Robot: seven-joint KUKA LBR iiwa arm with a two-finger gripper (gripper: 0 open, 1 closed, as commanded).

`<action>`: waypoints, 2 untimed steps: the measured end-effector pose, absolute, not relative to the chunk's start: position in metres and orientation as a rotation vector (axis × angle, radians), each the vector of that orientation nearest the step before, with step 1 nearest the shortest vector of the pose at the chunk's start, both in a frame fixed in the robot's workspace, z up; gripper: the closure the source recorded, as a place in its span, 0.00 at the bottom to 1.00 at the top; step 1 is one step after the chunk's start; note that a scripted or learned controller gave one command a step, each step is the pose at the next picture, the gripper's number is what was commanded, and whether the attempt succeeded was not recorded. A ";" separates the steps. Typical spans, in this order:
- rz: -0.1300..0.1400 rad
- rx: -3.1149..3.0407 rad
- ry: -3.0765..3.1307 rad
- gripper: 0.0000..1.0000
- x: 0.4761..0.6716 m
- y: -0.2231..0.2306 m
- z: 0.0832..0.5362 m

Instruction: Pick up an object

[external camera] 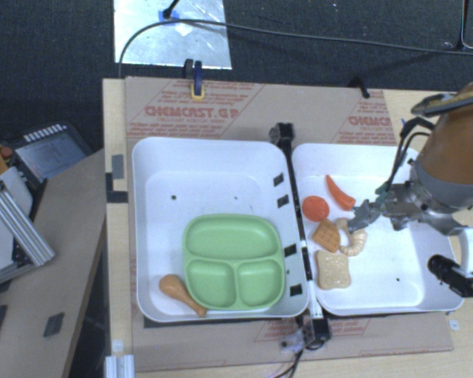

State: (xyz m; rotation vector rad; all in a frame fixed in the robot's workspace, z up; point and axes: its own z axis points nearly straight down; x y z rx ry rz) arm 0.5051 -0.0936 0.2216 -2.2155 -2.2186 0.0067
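Gripper [361,213] hung low in the right bin [394,290], finger state impossible to tell, its tip just above the pale shrimp [355,241], beside the cracker [326,235] and tomato [315,207].

Cut off and unclear
The arm [457,152] runs off the right edge; the gripper [361,213] fingers are too small to read.
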 end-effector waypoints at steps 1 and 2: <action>-0.002 -2.219 -2.226 0.00 0.507 -0.094 0.226; 0.002 -2.218 -2.221 0.00 0.509 -0.094 0.184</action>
